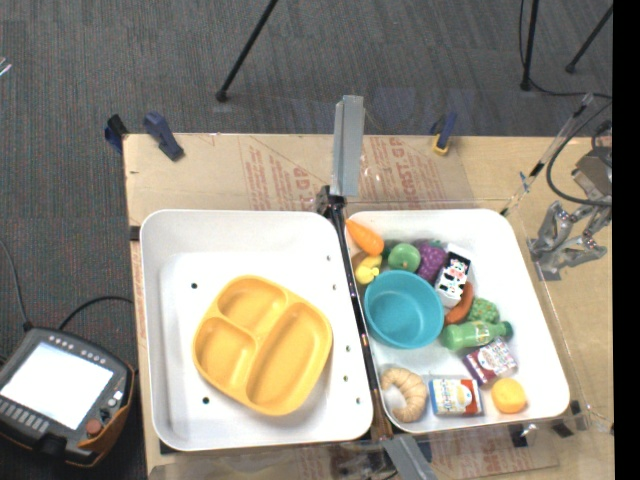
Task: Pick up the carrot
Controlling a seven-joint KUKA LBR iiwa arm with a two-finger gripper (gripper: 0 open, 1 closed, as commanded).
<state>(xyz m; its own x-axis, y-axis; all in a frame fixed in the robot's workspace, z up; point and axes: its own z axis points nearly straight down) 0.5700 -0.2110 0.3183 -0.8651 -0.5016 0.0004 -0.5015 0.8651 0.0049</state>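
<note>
The carrot (364,236) is a short orange piece with a green tip. It lies in the right bin (520,268), in the far left corner against the divider between the bins. A green apple (403,257) and a small yellow toy (368,269) lie right beside it. My gripper (566,240) shows as a grey metal shape outside the right bin's right wall, over the bench, well away from the carrot. Nothing is seen in it.
The right bin also holds a blue bowl (402,309), purple grapes (431,260), a cow-print carton (454,275), a green bottle (476,332), a donut (404,392), a small carton (455,396) and an orange (509,396). A yellow divided plate (262,344) lies in the left bin (170,258).
</note>
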